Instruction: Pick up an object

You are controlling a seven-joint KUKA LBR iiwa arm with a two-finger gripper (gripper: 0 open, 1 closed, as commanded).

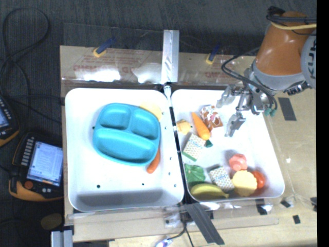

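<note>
While the arm reaches in over the right bin (275, 153), the hand (237, 118) hangs open and empty above the bin's bare upper stretch, its fingers spread and pointing down with nothing between them; no object has been picked yet, so the step in hand looks to be choosing a target and descending onto it.

Taking the carrot (201, 125) as the landmark: the hand is off to its right and apart from it; a small red-and-white patterned piece (211, 116) lies just beside it on the hand's side; a checked block (194, 146) sits just below it; a yellow chunk (182, 126) lies to its left against the bin wall.

To do this well, the carrot or the patterned piece seems the nearest choice (the pile of a pink toy (237, 161), a yellow fruit (244, 182) and a banana (209, 191) lies well below the carrot, packed close); the fingers should straddle the carrot across its narrow width, not along it; come down straight, centred, so neither finger lands on the neighbour; shut only once low enough to hold.
</note>
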